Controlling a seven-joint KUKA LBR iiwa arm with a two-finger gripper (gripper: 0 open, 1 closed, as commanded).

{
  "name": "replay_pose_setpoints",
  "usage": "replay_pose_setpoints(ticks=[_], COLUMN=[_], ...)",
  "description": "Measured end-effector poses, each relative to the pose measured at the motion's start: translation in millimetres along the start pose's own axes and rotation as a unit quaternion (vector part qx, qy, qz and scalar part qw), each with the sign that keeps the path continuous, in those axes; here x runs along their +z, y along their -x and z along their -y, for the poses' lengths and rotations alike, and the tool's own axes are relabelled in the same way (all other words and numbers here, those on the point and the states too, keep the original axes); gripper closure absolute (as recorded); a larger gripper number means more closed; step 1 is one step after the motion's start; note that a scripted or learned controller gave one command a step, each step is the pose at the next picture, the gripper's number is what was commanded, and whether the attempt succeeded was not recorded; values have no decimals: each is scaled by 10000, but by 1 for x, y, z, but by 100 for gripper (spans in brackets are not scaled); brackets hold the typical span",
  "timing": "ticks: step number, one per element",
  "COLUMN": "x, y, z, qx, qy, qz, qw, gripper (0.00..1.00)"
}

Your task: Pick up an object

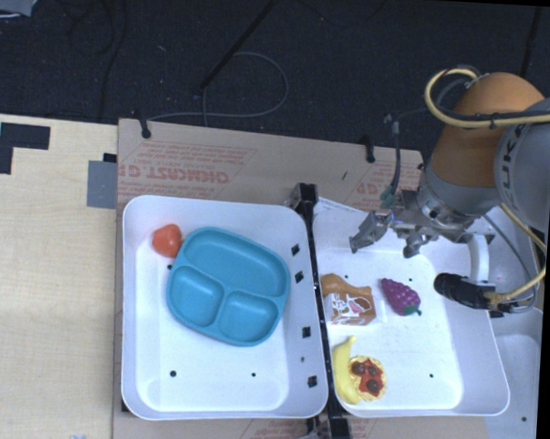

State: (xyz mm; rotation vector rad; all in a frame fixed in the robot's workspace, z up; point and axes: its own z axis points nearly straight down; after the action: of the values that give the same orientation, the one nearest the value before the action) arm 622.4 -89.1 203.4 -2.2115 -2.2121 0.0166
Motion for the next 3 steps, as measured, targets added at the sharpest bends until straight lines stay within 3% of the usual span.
replay_pose_setpoints(ticks=[1,3], x=[-8,109], y=[0,7], z=[-3,-11], qx=[-7,-1], qy=[67,65], qz=[6,10], qw=[10000,10000], gripper=[0,0])
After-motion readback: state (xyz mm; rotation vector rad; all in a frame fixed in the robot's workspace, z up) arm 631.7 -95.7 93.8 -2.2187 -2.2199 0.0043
